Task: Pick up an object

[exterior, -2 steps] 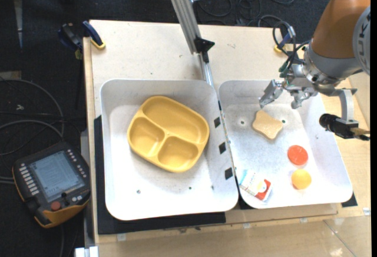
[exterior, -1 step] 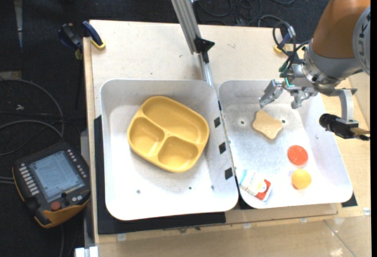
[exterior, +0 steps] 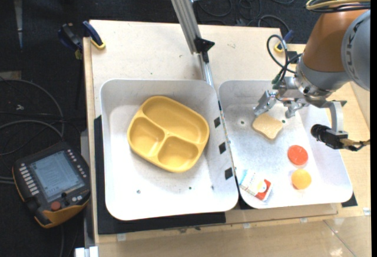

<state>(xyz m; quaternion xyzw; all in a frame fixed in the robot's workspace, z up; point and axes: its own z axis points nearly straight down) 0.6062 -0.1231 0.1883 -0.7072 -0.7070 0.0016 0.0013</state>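
The bench (exterior: 147, 43) carries two shallow white bins side by side: the left bin (exterior: 118, 191) holds a yellow divided plate (exterior: 168, 132), while the right bin (exterior: 330, 185) holds the small things that could be picked. The grey arm (exterior: 333, 43), with its orange band, reaches in from the right and bends down over the upper part of the right bin, its wrist pointing downward and a little toward the left. The gripper (exterior: 275, 107) hangs at the end of it with its two fingers spread apart, one finger (exterior: 263, 102) out to the left and the other nearer the wrist, and nothing is held between them. The nearest thing is a tan slice of bread (exterior: 268, 127), lying flat on the bin floor just below the fingertips as seen from above, slightly toward the near edge of the bin; whether the tips already touch it cannot be told from this slant. The slice is roughly as wide as it is long, with its broader run going from upper left to lower right, so the open fingers appear to sit about across it. In my judgement the coming move is a short drop straight down and a squeeze, with little sideways correction. Farther off, toward the near right, lie a red disc (exterior: 298, 154), a small orange ball (exterior: 301, 179) and a small red and white packet (exterior: 257, 186), all well apart from the gripper.
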